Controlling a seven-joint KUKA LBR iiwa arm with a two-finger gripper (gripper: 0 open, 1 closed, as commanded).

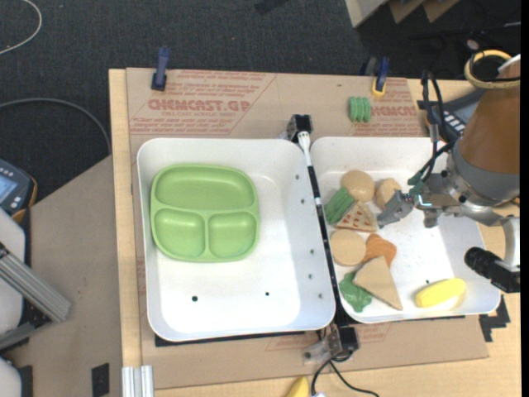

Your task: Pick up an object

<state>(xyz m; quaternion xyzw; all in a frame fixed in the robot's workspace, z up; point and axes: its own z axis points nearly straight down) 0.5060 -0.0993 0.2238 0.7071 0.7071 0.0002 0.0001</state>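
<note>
While the arm (488, 139) reaches in from the right over the right bin (463, 246), its jaws (397, 208) hang low above the cluster of toy food, just right of a round beige piece (386, 191); whether they are spread or closed cannot be told, and nothing shows between them. In that bin a beige roll (358, 184) lies near the top, with a green piece (338, 206) and a pizza slice (359, 217) just below it. Under those sit a tan disc (348, 247) touching an orange piece (381, 247), then a tan wedge (381, 284) overlapping a second green piece (355, 293). A yellow piece (440, 292) lies apart near the bin's lower right corner. The left bin (281, 279) holds a green divided plate (203, 212) in its upper left part. A small green item (359, 109) rests on the counter (248, 102) behind the right bin.
</note>
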